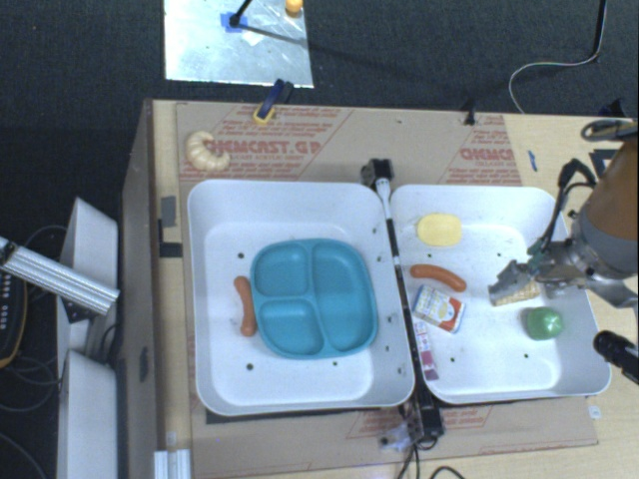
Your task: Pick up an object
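From above, two shallow white bins sit side by side on a cardboard-covered bench. The left bin holds a blue divided plate with a small orange sausage lying just beside its left edge. The right bin holds a round yellow piece near its back, a second orange sausage below it, a red and white packet just beside that sausage, and a green ball toward the right. The arm comes in from the right and is cut off by the frame edge, so only its wrist end shows. Its gripper hangs low over the right bin, just beside the green ball and apart from the packet. The tip looks pale and blurred; whether the fingers are spread or closed, or pinching anything, cannot be made out. Behind the bins a pale curled object rests on the cardboard.
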Action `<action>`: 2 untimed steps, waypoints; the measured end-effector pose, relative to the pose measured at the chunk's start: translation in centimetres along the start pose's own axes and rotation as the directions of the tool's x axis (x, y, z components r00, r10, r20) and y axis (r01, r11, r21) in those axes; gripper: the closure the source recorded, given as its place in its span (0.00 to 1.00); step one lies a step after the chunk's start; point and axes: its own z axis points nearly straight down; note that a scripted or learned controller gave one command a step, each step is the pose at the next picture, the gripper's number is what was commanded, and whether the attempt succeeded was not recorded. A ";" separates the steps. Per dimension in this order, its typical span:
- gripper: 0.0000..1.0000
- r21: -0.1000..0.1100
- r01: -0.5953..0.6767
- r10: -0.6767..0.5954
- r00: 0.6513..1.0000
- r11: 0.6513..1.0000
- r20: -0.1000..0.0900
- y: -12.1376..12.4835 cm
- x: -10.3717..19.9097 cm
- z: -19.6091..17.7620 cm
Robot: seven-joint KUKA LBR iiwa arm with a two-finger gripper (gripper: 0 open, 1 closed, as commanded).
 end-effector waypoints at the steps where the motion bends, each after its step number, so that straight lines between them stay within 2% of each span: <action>1: 0.00 -0.008 -0.001 0.001 1.000 1.000 0.001 3.5 2.4 12.1; 2: 0.00 -0.013 -0.004 0.004 1.000 1.000 0.005 3.5 4.7 12.8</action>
